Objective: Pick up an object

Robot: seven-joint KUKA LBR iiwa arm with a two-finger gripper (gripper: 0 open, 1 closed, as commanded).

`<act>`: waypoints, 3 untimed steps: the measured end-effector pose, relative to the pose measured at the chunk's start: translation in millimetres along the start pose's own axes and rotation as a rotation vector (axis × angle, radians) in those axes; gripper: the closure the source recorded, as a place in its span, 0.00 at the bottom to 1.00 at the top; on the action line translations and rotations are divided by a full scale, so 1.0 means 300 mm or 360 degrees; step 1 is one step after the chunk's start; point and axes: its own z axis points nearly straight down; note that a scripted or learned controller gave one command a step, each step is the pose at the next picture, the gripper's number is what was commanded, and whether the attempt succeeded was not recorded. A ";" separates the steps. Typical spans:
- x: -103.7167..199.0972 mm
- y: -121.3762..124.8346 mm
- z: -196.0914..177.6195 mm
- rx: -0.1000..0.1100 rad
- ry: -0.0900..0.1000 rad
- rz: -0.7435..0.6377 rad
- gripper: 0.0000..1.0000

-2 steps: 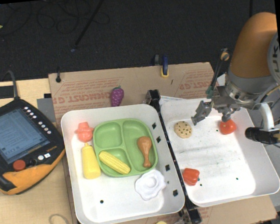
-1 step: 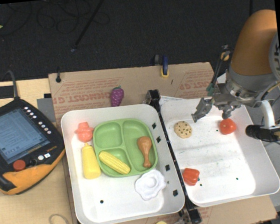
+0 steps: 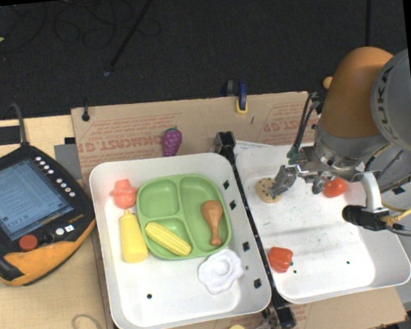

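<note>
While the red pepper (image 3: 280, 259) sits at the right bin's (image 3: 350, 272) near edge, the gripper (image 3: 303, 180) hangs further back with fingers spread wide, a tan cookie (image 3: 267, 189) just left, a red tomato (image 3: 334, 187) just right, nothing pinched.

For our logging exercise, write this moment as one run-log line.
arm: over right bin | gripper: near cookie, holding nothing seen | red pepper: lying in right bin | left bin: untouched
</note>
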 end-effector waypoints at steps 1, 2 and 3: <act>0.009 -0.009 0.146 -0.0002 -0.0001 0.0001 0.00; 0.016 -0.010 0.320 -0.0003 -0.0001 0.0003 0.00; 0.009 -0.010 0.276 -0.0006 0.0000 0.0014 1.00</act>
